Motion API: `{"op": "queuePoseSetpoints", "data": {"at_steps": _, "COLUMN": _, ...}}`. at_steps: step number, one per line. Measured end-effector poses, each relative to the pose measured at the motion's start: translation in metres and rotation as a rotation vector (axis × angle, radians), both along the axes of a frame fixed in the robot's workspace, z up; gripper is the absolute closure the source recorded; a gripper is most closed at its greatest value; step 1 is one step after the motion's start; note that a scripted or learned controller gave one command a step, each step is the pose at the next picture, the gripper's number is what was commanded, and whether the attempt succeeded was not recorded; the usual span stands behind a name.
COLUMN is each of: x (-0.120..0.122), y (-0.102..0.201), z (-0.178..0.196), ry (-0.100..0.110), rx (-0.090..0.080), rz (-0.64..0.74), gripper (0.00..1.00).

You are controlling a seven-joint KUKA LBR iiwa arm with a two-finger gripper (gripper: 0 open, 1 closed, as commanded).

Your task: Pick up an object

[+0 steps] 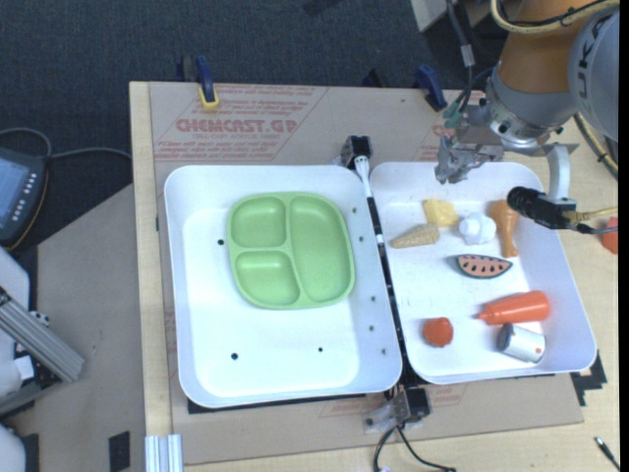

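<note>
Arm (550,47) reaches in from the right, orange band above the wrist visible, with the gripper (454,172) hanging over the far edge of the right bin (580,347). Jaw state: cannot tell, the tips are too small and dark against the bin rim; nothing is visibly carried. Right bin contents, all lying on the bin floor: yellow block (440,211) just below the gripper, apart from it; tan cone (415,235) beside the block toward the divider; white lumpy piece (477,228) right of the block; orange carrot-like piece (505,226) just beside the white piece; watermelon slice (484,265) at mid-bin; small red tomato (437,331) toward the near edge; orange-red bottle shape (515,308) lying on its side; silver can (521,342) just beside it at the near right. A black cylindrical fixture (539,208) juts over the right rim. Left bin (187,293) holds a green divided plate (291,249), three compartments.
</note>
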State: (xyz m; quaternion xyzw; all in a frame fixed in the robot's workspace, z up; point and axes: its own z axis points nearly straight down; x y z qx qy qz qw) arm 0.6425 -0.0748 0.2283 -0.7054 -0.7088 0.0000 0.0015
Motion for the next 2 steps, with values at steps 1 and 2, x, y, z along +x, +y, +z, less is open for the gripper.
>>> {"op": "queuePoseSetpoints", "data": {"at_steps": 1, "x": -0.012, "y": 0.044, "z": 0.006, "ry": 0.0, "rx": 0.0, "rz": -0.001, "gripper": 1.0}}
{"op": "queuePoseSetpoints", "data": {"at_steps": 2, "x": -0.023, "y": 0.093, "z": 0.011, "ry": 0.001, "rx": -0.001, "rz": -0.001, "gripper": 1.0}}
